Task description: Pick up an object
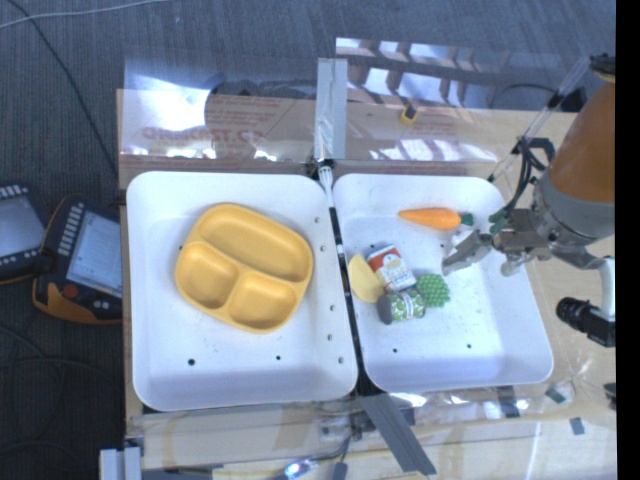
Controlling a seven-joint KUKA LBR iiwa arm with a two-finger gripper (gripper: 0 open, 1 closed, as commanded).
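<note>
two white bins are seen side by side on the tabletop (pixel 575 388). the left bin (pixel 160 368) holds a yellow plate (pixel 244 265) with three compartments, lying near the bin's middle. the right bin (pixel 500 353) holds a small cluster of items. a carrot (pixel 430 218) lies toward the far side of the bin, its green end pointing right. nearer the divider between the bins, a yellow piece (pixel 364 278) rests against the left wall, touching a small can (pixel 389 267) with a red and white label, which lies tilted on its side. just below the can a green and grey item (pixel 399 308) is seen, and beside it, to the right, a green bumpy item (pixel 433 290); the two appear to touch

the grey arm (pixel 585 168) with its orange band is seen reaching in from the right over the right bin. the end effector (pixel 478 245) is placed just right of the carrot's green end and above the green bumpy item, apart from the can. its two fingers are seen spread apart, one (pixel 462 257) pointing down-left, and nothing is seen between them. whether the tips touch the bin floor cannot be told

beyond the bins, a transparent panel (pixel 410 98) with bright reflections stands at the far edge. on the carpet to the left of the tabletop, a handheld control pendant (pixel 80 263) with a screen is lying
</note>
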